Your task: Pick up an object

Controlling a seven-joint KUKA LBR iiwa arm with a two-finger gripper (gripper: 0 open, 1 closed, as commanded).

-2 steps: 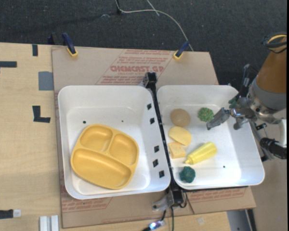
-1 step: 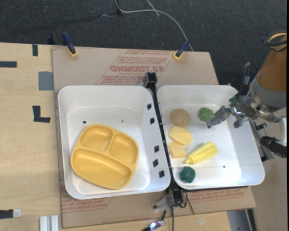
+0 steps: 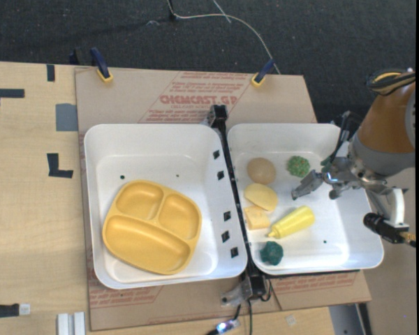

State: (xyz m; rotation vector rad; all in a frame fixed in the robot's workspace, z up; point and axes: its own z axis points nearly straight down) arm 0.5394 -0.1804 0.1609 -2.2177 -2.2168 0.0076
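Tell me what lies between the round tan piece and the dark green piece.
In the camera view: pale yellow oval piece, then yellow bottle.

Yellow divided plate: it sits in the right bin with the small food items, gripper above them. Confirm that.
Wrong bin. In the camera view the yellow divided plate lies in the left bin. The small food items, such as the yellow bottle, are in the right bin, with the gripper above them.

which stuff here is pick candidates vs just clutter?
Pick candidates, all in the right bin:
yellow bottle, green broccoli piece, tan round item, pale yellow piece, dark green item.
The end effector hangs over that bin.

Clutter:
yellow divided tray in the left bin, blue clamps.
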